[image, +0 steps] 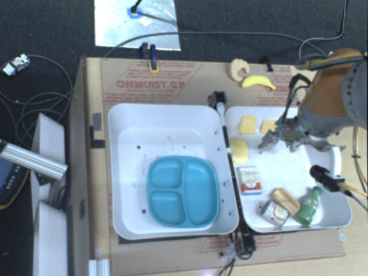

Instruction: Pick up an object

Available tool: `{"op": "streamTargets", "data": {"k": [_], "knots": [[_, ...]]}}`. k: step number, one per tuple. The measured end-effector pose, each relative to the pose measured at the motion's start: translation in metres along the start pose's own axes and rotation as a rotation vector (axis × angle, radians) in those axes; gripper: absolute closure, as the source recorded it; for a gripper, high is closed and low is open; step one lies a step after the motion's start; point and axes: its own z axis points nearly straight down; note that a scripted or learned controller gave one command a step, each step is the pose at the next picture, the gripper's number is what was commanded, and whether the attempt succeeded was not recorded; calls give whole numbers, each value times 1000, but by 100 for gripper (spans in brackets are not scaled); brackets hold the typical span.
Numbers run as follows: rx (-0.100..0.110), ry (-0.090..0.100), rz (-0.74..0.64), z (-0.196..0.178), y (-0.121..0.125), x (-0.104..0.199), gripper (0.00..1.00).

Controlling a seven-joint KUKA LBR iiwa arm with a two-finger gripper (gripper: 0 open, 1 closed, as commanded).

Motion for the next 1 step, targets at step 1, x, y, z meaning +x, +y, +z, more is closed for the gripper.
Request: {"op": "streamTargets", "data": {"k": [1], "knots": [[-2, 0, -1, 71, 61, 8, 0]]}}
